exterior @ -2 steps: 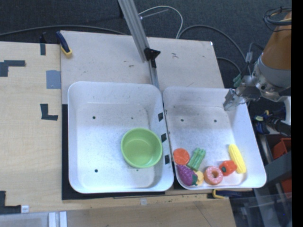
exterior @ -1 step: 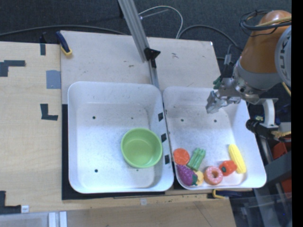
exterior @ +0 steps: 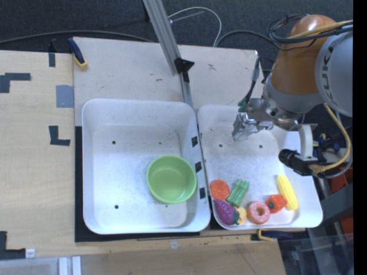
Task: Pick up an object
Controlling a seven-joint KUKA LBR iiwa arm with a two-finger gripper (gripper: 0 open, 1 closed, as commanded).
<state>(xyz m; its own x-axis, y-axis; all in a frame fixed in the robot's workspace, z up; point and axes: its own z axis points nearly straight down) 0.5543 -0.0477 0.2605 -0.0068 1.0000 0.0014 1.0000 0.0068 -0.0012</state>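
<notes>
Toy foods (exterior: 252,202) are clustered at the right bin's (exterior: 221,125) near edge; the gripper (exterior: 242,132) hangs above, nothing held, spread undeterminable; descent toward them is judged next.

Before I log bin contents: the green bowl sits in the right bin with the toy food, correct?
Not quite. The camera view shows the green bowl in the left bin, alone; the toy food, such as the corn cob, lies in the right bin.
</notes>
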